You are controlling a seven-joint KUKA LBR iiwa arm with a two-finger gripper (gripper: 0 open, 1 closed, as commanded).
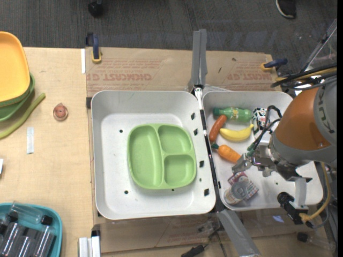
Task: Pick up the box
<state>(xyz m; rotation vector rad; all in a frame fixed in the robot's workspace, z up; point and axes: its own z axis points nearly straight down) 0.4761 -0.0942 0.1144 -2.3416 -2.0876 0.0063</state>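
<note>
end effector [242,165]: low in right bin [316,194], lower right of frame, finger state cannot be told | box [242,189]: small, clear-wrapped, at right bin's lower left corner, just below end effector | nearby: carrot [229,153], banana [237,134], green bottle [232,113] | left bin [107,159]: green divided plate [161,156]

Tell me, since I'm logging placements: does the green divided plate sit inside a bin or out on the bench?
Inside. The green divided plate lies flat on the floor of the left white bin, whose walls surround it.
</note>
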